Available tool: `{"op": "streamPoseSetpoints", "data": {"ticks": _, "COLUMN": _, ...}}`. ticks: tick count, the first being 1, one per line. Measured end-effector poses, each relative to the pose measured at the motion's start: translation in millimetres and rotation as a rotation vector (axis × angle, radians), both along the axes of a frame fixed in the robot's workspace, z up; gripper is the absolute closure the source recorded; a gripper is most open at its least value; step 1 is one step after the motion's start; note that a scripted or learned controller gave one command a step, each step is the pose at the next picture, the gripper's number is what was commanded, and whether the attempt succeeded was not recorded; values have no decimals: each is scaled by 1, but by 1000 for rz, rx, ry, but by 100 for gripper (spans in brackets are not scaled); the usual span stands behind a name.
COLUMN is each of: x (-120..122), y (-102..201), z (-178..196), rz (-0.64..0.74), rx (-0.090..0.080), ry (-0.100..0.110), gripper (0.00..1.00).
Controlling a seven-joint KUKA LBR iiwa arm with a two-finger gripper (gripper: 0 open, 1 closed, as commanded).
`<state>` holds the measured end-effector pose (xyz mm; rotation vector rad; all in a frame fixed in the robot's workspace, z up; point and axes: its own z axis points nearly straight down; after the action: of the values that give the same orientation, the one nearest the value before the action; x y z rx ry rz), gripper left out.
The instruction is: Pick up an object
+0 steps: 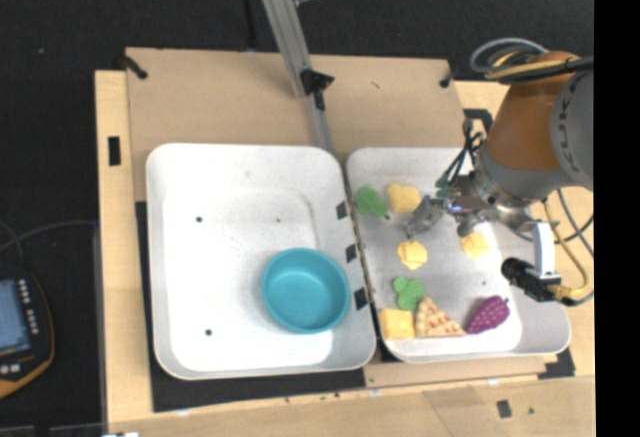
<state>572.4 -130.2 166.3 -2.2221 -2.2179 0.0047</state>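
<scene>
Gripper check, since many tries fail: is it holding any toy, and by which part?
It cannot be told. The gripper hangs over the right bin between the yellow toys, and nothing is visibly held.

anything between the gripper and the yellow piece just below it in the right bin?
Nothing visible. The gripper hangs over the right bin, and the yellow piece lies just below it in the image, apart from the other toys.

Two bins are set side by side on the tabletop [220, 105]. A bowl [305, 289] is held in the left bin [200, 185], toward its near right. Several small toy foods [440, 315] are scattered in the right bin [545, 330].
</scene>
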Motion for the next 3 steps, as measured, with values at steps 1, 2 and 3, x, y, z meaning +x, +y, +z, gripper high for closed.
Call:
{"op": "streamPoseSetpoints", "data": {"ticks": 1, "x": -5, "y": -6, "z": -44, "rz": 1, "rx": -1, "ry": 0, "gripper": 0}}
{"op": "streamPoseSetpoints", "data": {"ticks": 2, "x": -2, "y": -7, "z": -30, "rz": -5, "rx": -1, "ry": -8, "gripper": 100}}
{"op": "streamPoseSetpoints", "data": {"ticks": 3, "x": 4, "y": -7, "z": 14, "rz": 4, "rx": -1, "ry": -10, "gripper": 100}}
